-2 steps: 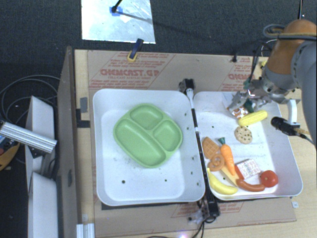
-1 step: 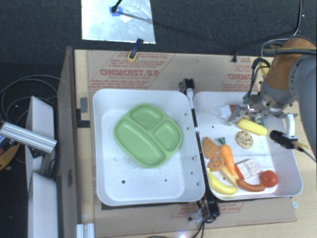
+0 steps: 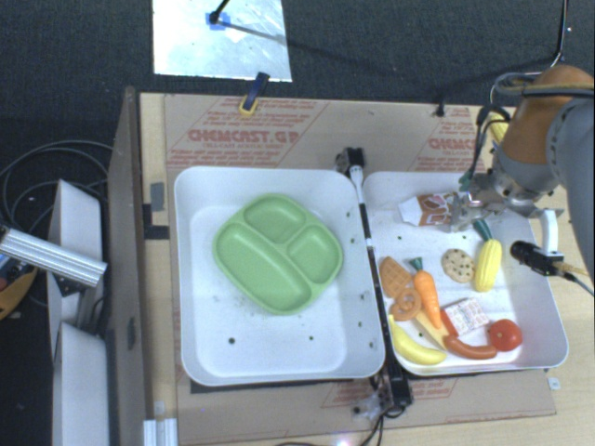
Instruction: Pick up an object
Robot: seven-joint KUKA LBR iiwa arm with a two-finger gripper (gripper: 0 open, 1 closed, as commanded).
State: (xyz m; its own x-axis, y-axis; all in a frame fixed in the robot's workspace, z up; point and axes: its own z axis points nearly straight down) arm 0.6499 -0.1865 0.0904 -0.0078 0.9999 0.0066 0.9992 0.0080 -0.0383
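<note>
The right bin (image 3: 535, 316) holds several toy foods: a corn cob (image 3: 487, 264), a round cookie (image 3: 456, 265), a carrot (image 3: 427, 293), a waffle (image 3: 394, 274), a pretzel (image 3: 405, 305), a banana (image 3: 415, 346), a red sausage (image 3: 469, 347), a tomato (image 3: 505, 334), a small white-and-red packet (image 3: 468, 315) and a brown-and-white packet (image 3: 428, 208). My gripper (image 3: 465, 208) hangs low at the bin's far side, right beside the brown-and-white packet and just above the corn cob. The arm's grey wrist with its orange band (image 3: 544, 128) comes in from the right.
The left bin (image 3: 204, 342) holds a green divided plate (image 3: 277, 251). A black clip (image 3: 351, 160) sits at the far end of the wall between the bins. Cables and a white box (image 3: 79, 342) lie off the bench to the left.
</note>
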